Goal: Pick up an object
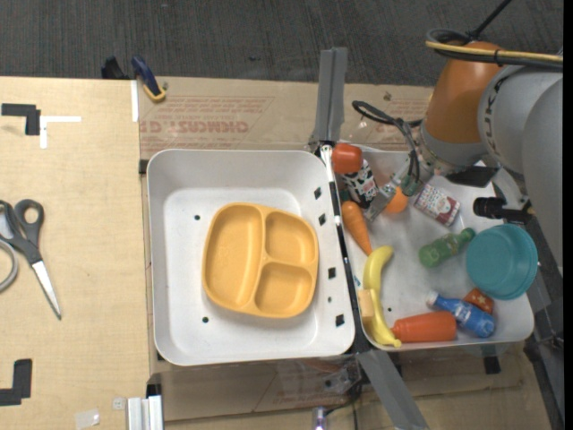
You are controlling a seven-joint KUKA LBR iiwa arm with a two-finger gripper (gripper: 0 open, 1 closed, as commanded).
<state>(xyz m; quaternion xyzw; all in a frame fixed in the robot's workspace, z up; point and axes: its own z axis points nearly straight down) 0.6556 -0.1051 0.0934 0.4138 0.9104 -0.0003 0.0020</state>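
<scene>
Reaching in from the upper right of the frame, the arm (501, 106) is shown with its pincer (405, 184) lowered into the upper part of the right bin (528, 325). Whether the pincer is spread or pressed together cannot be told, since the wrist hides it. An orange piece (395, 202) lies just below the pincer, at its lower left; contact cannot be confirmed. A carrot (356, 227) lies further to the lower left, its long axis running from upper left to lower right. A banana (376, 294) is set lengthwise along the bin's left wall. A carton (436, 203) sits just right of the pincer, a green bottle (444, 247) below that, and a teal bowl (501, 260) at the right. The nearest candidate is judged to be the orange piece, in a crowded corner. The left bin (166, 267) holds a yellow tray (260, 260). Scissors (31, 249) lie on the worktop (72, 330).
</scene>
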